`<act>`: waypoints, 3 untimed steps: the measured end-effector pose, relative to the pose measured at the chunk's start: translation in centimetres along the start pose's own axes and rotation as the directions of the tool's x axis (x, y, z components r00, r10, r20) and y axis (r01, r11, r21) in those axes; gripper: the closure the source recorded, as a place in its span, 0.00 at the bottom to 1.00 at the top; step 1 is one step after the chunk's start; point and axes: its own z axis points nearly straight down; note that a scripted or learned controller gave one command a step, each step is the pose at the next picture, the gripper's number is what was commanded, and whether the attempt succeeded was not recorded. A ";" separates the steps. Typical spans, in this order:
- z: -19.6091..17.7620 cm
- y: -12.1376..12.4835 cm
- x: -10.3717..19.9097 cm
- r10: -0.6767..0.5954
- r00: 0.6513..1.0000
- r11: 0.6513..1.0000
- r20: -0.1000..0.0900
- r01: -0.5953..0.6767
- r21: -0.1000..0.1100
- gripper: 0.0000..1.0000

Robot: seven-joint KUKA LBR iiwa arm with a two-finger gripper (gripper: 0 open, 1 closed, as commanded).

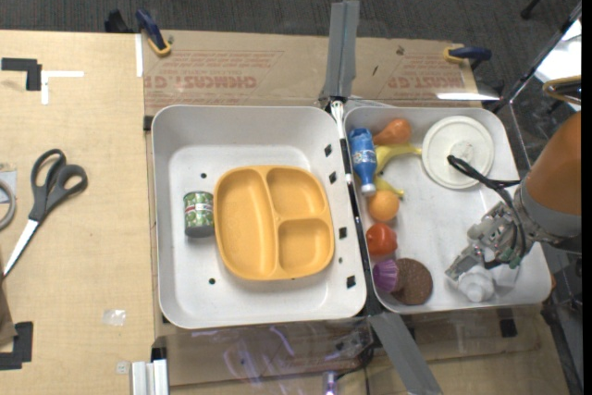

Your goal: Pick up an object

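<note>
My gripper [483, 256] hangs low over the near right corner of the right bin [435, 227], on the grey arm with its orange band [562, 166]. Right under it lies a small white object [477, 289], partly covered by the gripper. Along the bin's left side lie a blue bottle [362, 158], a banana [388, 164], an orange fruit [383, 206], a red tomato [381, 239], a purple piece [386, 274] and a brown round piece [414, 281]. A white round lid [460, 151] sits at the far right.
The left bin [176, 227] holds a yellow divided plate [274, 222] and a small green can [198, 213] to its left. Scissors [44, 190] lie on the wooden bench at the left. A thin black cable [481, 174] crosses the white lid towards the arm.
</note>
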 end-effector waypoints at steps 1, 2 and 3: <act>0.0 0.2 0.3 -0.143 0.990 0.990 0.002 0.143 0.003 0.00; 0.0 -0.3 -0.3 -0.173 0.985 0.985 0.002 0.173 0.003 0.00; 0.1 -0.1 -2.2 -0.190 0.982 0.982 -0.009 0.189 -0.009 0.00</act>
